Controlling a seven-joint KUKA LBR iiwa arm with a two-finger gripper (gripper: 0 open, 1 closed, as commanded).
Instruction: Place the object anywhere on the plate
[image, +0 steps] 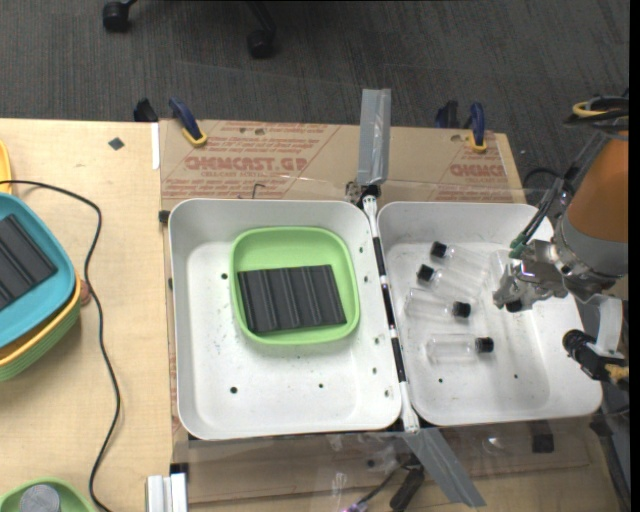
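Just left of the claw (512, 297), clear vials (452, 310).

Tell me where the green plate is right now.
The green plate sits in the left bin, toward its upper middle, with a dark ridged pad lying on it. The right bin with the clear vials is beside it.

Even bright overhead light; soft shadows; clear vials (455, 300) perhaps slightly blurred.
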